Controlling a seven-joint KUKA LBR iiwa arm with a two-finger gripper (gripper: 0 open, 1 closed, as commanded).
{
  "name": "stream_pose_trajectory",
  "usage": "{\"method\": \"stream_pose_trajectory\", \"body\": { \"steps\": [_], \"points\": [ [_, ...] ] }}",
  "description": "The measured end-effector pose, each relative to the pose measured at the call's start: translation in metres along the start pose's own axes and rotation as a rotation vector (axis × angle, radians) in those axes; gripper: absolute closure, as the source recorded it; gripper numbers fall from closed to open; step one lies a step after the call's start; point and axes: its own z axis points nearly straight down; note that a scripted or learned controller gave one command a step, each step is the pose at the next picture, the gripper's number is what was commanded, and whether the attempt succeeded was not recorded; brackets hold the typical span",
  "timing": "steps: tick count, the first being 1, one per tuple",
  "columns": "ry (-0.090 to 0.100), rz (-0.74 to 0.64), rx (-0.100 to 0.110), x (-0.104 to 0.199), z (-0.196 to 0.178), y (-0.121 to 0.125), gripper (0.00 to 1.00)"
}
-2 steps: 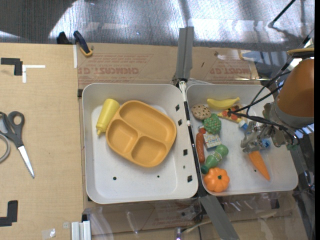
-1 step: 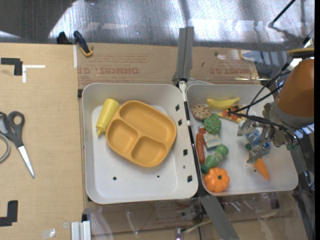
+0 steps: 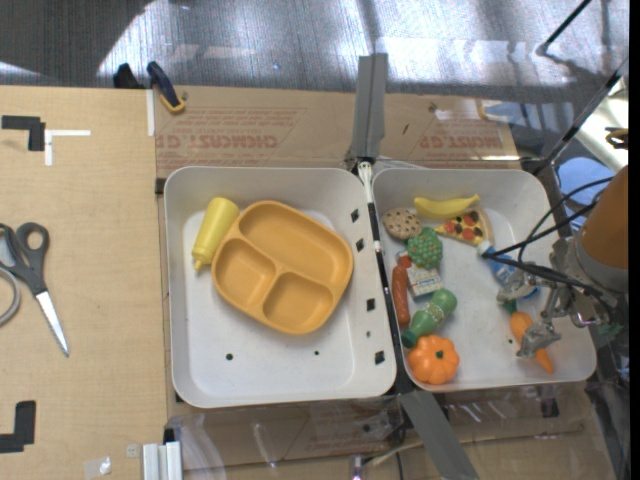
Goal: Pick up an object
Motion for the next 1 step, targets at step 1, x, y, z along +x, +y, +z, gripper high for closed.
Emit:
{"method": "stream_pose_trajectory", "body": {
  "steps": [1],
  "points": [
    [-0.004,-0.004,0.001,-0.0024,-0.0093,0.0009,1.00]
  ]
}}
